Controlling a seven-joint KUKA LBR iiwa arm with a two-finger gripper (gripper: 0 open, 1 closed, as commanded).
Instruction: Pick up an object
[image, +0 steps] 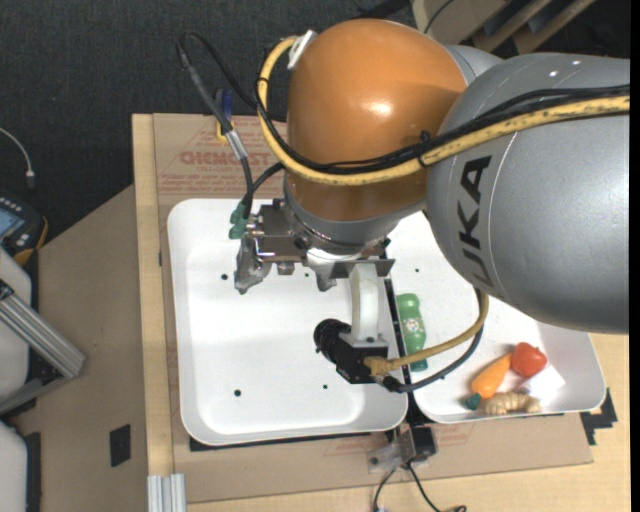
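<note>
Gripper over the view-left bin, fingers apart, nothing between them.
Nearest pick looks like the green bottle, off to view-right at the bins' shared edge, long axis near-to-far.

Bright, even light falls from above. A white glare spot sits on the orange band at 12 o'clock. The arm at 3 o'clock looks slightly soft. Faint grey shadow dims the left bin toward 9 o'clock.
</note>
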